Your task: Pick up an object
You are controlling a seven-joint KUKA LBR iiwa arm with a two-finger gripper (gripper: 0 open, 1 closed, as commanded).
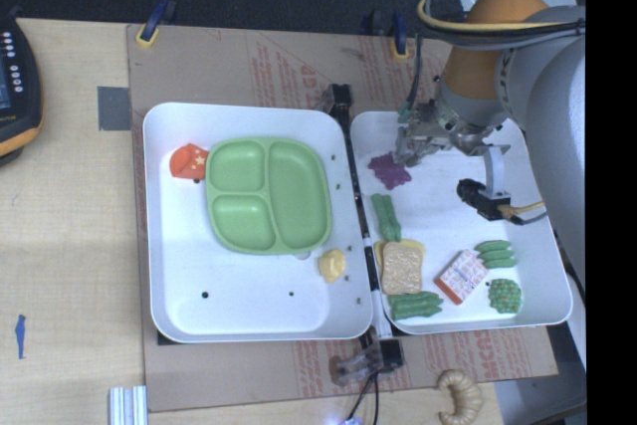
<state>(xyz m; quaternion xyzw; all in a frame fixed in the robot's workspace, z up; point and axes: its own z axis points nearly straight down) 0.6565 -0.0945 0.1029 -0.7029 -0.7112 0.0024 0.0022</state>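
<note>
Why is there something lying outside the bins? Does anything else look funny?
A curled tan piece lies on the bench below the right bin, outside both bins where the other toy food sits. Inside, a yellow piece rests beside the green divided plate, not on it. Nothing looks spilled or broken.

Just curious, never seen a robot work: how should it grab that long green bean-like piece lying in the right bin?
Grip the long green bean-shaped toy across its narrow middle, coming straight down from above. It lies flat, and its long sides look free of neighbours.
</note>
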